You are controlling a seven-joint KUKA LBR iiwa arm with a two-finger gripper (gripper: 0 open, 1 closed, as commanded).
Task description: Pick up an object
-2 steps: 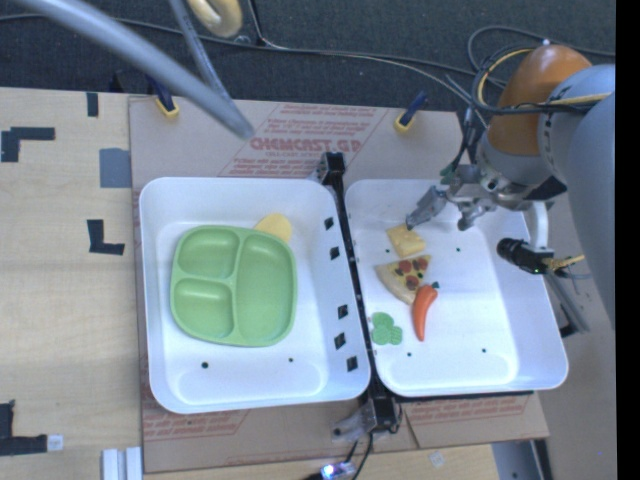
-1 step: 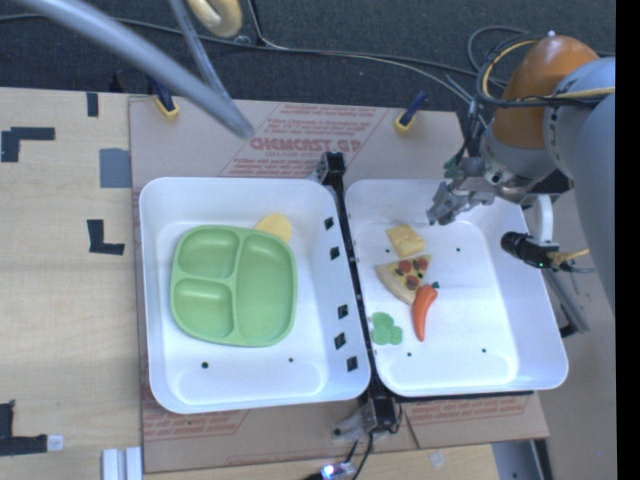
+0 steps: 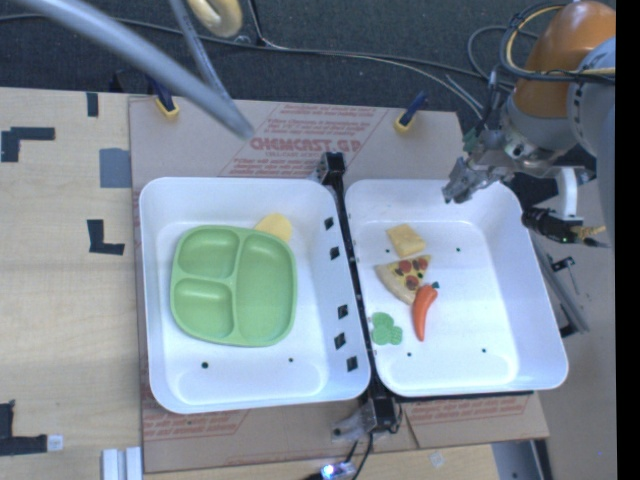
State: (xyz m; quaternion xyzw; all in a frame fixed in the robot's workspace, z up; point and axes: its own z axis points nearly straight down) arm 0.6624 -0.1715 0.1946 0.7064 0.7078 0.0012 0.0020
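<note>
Place: a robotics lab test bench.
Surface: light wooden benchtop [image 3: 60, 268] with black tape marks, under a printed brown cardboard sheet [image 3: 300, 138].
Rig: two shallow white plastic bins [image 3: 160, 368] clamped together; grey-and-orange robot arm [image 3: 560, 58]; loose black cables [image 3: 420, 68].

Gripper [image 3: 462, 190] above right bin [image 3: 500, 368] rim, carrot [image 3: 424, 311] beside pizza slice [image 3: 404, 276]
</note>
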